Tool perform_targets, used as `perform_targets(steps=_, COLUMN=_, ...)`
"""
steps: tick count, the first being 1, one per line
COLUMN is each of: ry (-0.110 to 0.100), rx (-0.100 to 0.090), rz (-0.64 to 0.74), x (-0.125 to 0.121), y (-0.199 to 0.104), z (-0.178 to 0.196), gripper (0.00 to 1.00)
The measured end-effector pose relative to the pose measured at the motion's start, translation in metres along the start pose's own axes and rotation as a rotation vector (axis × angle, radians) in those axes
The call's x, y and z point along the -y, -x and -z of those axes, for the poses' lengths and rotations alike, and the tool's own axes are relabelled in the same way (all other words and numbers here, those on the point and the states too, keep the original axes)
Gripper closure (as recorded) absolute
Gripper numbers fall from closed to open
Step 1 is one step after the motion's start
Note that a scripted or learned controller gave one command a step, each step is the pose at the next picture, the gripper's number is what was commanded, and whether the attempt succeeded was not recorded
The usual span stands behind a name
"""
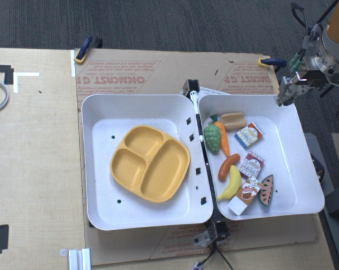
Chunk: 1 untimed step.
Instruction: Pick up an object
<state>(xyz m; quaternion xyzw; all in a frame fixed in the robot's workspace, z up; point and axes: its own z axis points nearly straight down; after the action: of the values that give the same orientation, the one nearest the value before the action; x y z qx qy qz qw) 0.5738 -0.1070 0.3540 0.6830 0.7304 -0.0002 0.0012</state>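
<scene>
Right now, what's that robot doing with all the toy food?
The robot's tool sits above the far right corner of the right bin, and nothing can be seen in it. The toy food lies untouched in that bin: a hot dog, a carrot, a sausage, a banana, a watermelon slice and some small cartons. The left bin holds a yellow divided plate.

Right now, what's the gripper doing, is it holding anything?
Gripper: cannot be told whether open or closed; nothing seen in it. It sits above the right bin's far corner.
</scene>
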Motion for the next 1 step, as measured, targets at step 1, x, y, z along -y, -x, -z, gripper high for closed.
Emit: perform_targets(steps=1, ry=0.001, rx=0.0, rz=-0.034, x=0.0581, y=0.0449, z=0.1245, gripper=1.0)
